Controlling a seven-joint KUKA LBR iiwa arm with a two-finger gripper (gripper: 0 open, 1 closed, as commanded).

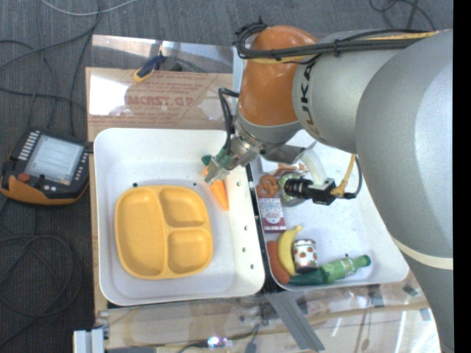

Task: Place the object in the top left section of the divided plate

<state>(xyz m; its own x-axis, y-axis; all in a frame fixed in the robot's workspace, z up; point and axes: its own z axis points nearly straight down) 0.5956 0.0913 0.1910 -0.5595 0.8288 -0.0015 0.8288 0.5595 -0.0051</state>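
Gripper over left bin, fingers clamped on green top of toy carrot, carrot hanging just right of yellow divided plate, apart from it, right bin bearing banana, green bottle, small jar

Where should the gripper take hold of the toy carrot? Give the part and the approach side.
Grip the toy carrot across its thicker orange upper body, just below the green top. It lies flat on the left bin floor beside the yellow divided plate, tapering toward the near edge, so come straight down from above, closing across its width. The gripper is right over its top end.
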